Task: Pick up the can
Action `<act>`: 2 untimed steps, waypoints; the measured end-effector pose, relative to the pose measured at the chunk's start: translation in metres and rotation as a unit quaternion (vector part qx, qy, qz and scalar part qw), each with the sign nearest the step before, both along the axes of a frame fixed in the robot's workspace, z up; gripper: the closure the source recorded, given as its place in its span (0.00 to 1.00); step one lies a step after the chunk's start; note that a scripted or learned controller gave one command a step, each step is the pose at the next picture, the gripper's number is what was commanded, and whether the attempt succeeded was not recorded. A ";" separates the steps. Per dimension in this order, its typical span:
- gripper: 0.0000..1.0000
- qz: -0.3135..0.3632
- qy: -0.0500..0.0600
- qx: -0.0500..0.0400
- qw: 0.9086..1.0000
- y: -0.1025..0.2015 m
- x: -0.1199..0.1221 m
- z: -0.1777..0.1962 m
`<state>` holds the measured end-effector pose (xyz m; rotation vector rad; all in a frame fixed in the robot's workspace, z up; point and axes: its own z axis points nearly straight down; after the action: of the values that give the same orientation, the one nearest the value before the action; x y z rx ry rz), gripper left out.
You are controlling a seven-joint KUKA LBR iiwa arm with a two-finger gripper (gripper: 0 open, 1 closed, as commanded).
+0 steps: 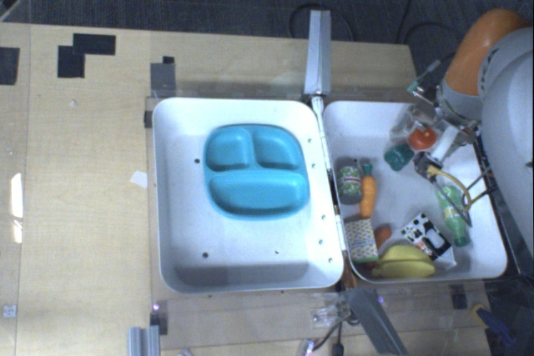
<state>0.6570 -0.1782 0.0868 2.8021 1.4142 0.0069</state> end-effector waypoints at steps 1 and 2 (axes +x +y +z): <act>0.00 0.011 -0.001 0.000 1.000 0.030 -0.060 0.001; 0.00 -0.009 0.000 0.000 1.000 0.019 -0.015 0.000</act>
<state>0.6423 -0.1593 0.0865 2.8154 1.3880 0.0072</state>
